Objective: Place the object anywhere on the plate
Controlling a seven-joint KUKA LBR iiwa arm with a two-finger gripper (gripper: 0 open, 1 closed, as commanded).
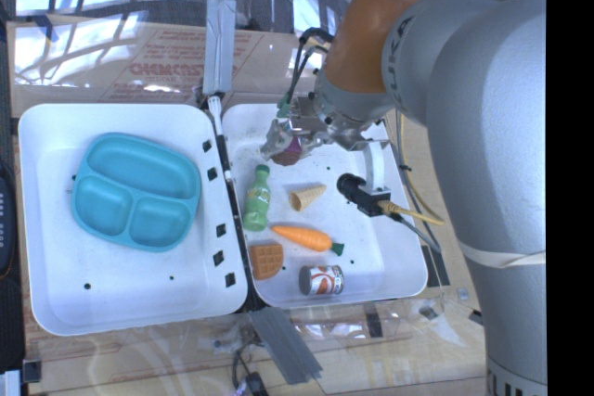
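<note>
Gripper [283, 136] low over the far part of the right bin [394, 269], at a dark maroon thing [290, 153] that sits just under and toward the near side of the fingertips. Cannot tell how the fingers stand, nor whether the maroon thing is gripped or merely beneath; too blurred and too crowded there.

Landmark for all places: the plate [135, 190], blue, three compartments, lying in the left bin [56, 292], well apart from the gripper and across the divider [223, 199] between the bins.

Relation that counts: plate lies to the view's left of the gripper and slightly nearer the camera; long axis of the plate runs roughly left to right, tilted. Only one arm, reaching from the right, so a carry over the divider looks needed.

Right of the plate, past the divider: green bottle [257, 198], upright axis running away from the camera; cone [307, 196] beyond it; carrot [303, 238], long axis pointing away from the plate; waffle [265, 260] and can [321, 280] nearer the camera.

Writing: red print on the cardboard [167, 60] behind the bins, partly legible, seems to begin "CHEMCAS"; the rest too faint. Can label red and white, unreadable. Letters on the arm too foreshortened to read.
</note>
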